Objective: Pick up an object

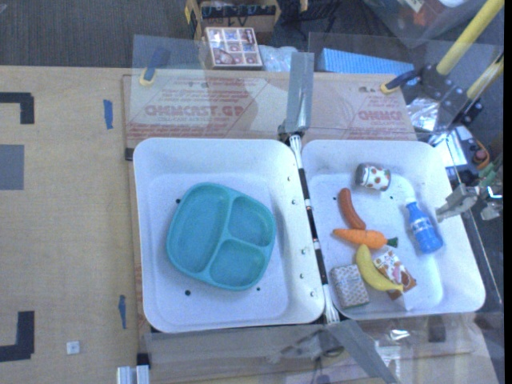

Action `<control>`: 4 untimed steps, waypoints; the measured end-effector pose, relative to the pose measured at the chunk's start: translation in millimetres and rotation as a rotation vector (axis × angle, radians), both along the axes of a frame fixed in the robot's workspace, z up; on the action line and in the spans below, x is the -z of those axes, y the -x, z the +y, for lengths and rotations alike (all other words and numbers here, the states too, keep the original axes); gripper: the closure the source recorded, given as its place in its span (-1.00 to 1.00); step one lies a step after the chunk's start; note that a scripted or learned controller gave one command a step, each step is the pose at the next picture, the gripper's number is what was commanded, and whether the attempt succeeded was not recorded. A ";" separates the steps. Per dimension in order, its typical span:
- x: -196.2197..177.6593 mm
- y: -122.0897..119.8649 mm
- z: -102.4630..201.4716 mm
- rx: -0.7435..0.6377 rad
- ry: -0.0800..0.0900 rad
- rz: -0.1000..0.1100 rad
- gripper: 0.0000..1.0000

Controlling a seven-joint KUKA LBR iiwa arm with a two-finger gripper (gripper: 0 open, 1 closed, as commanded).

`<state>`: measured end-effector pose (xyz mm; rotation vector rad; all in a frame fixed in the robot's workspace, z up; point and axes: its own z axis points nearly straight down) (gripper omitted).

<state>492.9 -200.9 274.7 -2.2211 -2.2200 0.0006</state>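
Nearest me, right bin (pixel 460 294), lower part: a grey speckled block (pixel 349 285) at about 7 o'clock of that bin, lying flat. Just beside it toward 3 o'clock, a banana (pixel 369 269), curved; it touches a small printed packet (pixel 395 273) on its right side. Above those, an orange carrot (pixel 362 236) with a green tip lies crosswise, near bin centre. Banana top end sits just under the carrot. A reddish sausage (pixel 350 207) at 12 o'clock of the carrot, tilted, its lower end near or touching the carrot; can't tell which. Blue bottle (pixel 422 227) with white cap at 3 o'clock of the bin, lying down, well apart from the carrot. Small can (pixel 373 177), white with red and dark print, at 12 o'clock, on its side, far part of the bin.

Gripper (pixel 454 207) at the right bin's 3 o'clock rim, just beside the blue bottle, not touching it as far as I see. Grey fingers blur together, can't tell if spread or pressed. Nothing seen between them.

Left bin (pixel 160 166): teal divided plate (pixel 222 235), three compartments, sits mid-bin, flat.

Farther back, clear panels with red lettering (pixel 208 110) stand behind both bins. Beyond, a cardboard box (pixel 232 6) and a patterned card (pixel 234 46) on the floor at 12 o'clock.
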 end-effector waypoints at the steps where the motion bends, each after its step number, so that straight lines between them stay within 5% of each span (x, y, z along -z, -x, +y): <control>1: 125.4 14.0 -2.2 -0.091 0.001 -0.001 -1.00; 2: 185.0 -59.2 -6.2 -0.074 0.001 -0.004 -1.00; 3: 175.1 -59.1 -8.7 -0.070 0.003 -0.007 1.00; 4: 74.3 -46.5 49.4 0.006 0.002 -0.002 1.00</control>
